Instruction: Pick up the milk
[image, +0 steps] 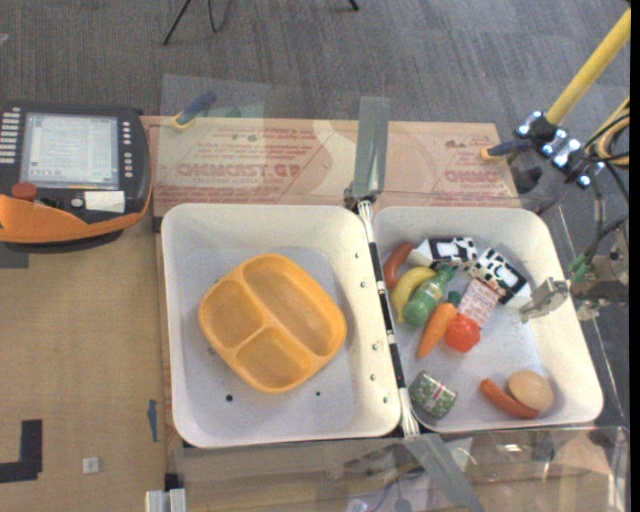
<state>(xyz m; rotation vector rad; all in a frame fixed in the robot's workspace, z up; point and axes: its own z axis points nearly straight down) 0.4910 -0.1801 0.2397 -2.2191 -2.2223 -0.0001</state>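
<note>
Milk, a small carton (499, 271) patched black and white like a cow, lay on its side in the upper middle of the right bin (570, 352), well inside the clutter of toy food. A second black-and-white patched box (446, 248) lay just to its left, nearer the bin's back wall, and a pinkish red carton (478, 301) touched the milk on the near side.

Left of these sat a red pepper (397, 259), a yellow banana (408, 288), a green bottle (428, 296), a carrot (435, 328) and a small red fruit (462, 334), all bunched together. Toward the front of the bin a patterned green can (432, 394) lay apart, and in the front right corner a sausage (505, 399) rested against a pale brown egg-shaped piece (531, 389).

The hand (545, 296) hung over the right side of that bin, just right of the milk and apart from it. Whether it stood wide or narrow I could not tell from where I looked.

In the left bin (190, 400) lay an orange divided plate (272, 321). On the worktop (70, 350) to the far left rested a control pendant (72, 170) with a lit screen.
</note>
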